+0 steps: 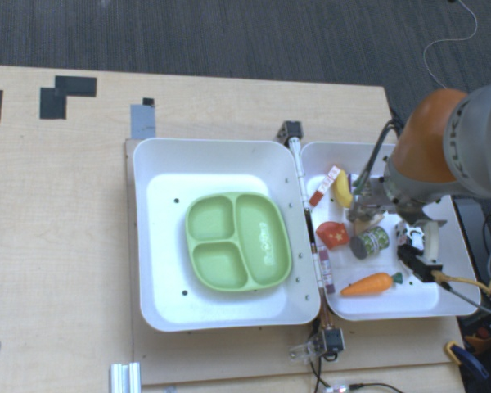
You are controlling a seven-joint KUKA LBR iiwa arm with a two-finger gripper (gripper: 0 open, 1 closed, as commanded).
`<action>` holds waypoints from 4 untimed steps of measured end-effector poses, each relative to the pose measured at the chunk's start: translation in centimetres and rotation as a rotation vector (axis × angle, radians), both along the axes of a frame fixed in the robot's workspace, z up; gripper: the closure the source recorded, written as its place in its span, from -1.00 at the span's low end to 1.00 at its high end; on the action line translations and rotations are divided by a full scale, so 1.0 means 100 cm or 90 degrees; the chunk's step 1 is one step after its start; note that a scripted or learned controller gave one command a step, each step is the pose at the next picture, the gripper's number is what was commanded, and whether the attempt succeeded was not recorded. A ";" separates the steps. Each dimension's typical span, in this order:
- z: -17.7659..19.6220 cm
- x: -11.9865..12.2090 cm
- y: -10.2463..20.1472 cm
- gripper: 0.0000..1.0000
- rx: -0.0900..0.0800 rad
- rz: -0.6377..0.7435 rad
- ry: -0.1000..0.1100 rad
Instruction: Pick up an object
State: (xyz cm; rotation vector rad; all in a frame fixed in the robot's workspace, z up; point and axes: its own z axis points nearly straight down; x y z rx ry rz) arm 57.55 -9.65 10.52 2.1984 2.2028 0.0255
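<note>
The right bin (393,301) holds several small items: a yellow banana (342,189), a red tomato (333,234), a grey-green can (371,241) lying on its side, an orange carrot (367,285) and a red-and-white packet (325,185). My gripper (362,212) is lowered into this bin, just above the can and between the banana and the tomato. The arm's grey body and orange band (425,142) cover the bin's far right part. I see nothing lifted off the bin floor.
The left bin (159,219) holds a light green divided plate (237,241). A black-and-white object (415,237) lies right of the can. Cables run along the bench's right edge, and a metal divider (307,219) separates the bins.
</note>
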 end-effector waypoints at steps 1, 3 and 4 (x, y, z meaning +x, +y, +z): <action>-0.001 0.000 0.000 -1.00 0.000 0.000 0.001; -0.007 -0.051 0.009 1.00 0.005 0.000 0.011; 0.081 0.039 0.074 1.00 0.007 0.002 0.017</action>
